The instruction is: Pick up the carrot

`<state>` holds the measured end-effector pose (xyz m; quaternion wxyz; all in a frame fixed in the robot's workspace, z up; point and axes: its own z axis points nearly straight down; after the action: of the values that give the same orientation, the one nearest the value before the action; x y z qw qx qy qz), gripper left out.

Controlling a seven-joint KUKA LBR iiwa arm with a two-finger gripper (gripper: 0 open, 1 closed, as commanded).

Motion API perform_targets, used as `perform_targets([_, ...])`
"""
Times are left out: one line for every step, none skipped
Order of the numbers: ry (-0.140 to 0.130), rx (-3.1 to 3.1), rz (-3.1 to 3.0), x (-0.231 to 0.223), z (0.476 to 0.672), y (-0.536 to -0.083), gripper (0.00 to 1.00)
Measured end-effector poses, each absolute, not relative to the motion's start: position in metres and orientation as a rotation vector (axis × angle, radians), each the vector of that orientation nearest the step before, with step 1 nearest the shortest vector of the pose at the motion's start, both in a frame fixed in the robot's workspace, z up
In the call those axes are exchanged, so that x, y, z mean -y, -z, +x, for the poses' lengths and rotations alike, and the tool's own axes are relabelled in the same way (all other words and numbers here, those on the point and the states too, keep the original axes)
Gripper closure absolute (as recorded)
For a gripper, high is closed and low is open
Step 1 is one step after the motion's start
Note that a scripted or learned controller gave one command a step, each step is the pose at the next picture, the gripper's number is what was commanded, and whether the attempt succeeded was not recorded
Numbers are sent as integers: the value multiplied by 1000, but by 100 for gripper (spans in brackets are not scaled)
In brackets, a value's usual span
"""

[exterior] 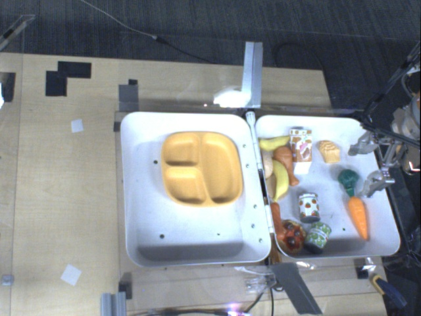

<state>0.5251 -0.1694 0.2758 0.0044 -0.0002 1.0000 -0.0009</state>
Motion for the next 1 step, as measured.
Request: perform_targets([0,-3138,-103,206,520,-169,0])
